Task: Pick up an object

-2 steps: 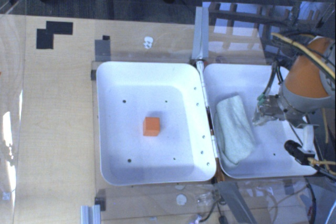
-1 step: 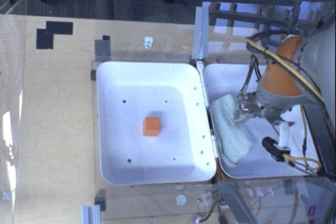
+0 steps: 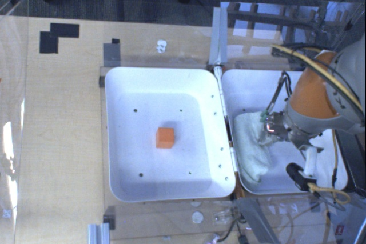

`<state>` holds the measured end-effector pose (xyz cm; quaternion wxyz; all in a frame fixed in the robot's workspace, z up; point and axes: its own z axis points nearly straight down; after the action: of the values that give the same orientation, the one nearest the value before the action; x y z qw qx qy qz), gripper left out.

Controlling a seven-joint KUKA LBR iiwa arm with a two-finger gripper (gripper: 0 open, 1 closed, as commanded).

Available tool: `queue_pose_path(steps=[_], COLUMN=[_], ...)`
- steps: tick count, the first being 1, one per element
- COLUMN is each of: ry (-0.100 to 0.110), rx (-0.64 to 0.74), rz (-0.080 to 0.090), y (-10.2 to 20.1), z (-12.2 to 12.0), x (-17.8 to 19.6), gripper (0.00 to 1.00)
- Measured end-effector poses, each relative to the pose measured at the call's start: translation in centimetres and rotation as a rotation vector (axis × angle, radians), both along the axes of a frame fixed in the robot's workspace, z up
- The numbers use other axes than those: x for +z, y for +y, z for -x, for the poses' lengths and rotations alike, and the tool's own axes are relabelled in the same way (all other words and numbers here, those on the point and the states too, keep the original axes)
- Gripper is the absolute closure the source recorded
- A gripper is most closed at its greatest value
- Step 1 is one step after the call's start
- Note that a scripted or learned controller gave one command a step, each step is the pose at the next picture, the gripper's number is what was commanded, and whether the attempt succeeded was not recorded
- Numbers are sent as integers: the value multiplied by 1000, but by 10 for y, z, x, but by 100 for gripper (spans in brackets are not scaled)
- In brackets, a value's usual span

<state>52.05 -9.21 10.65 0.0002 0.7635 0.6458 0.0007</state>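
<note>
Nearest, the white cloth (image 3: 251,146) lies crumpled along the left wall of the right bin (image 3: 251,80), toward the desk's near edge. The tool (image 3: 269,133) sits low against it; whether it is open or closed I cannot tell. Farther off, the orange cube (image 3: 165,138) rests mid-floor in the left bin (image 3: 123,97). Judging by this, nothing is lifted yet.

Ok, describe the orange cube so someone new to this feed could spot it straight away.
Find the two white bins side by side on the wooden bench and take the left bin, the one away from the arm. The orange cube sits near the middle of its floor. It is the one bright-coloured block there, unlike the pale crumpled cloth in the right bin.
</note>
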Motion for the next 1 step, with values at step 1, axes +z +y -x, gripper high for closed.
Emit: queue_pose_path(steps=[1], ry=[-4], rx=[87], rz=[1], y=[21], z=[-45], x=[111], gripper=[100])
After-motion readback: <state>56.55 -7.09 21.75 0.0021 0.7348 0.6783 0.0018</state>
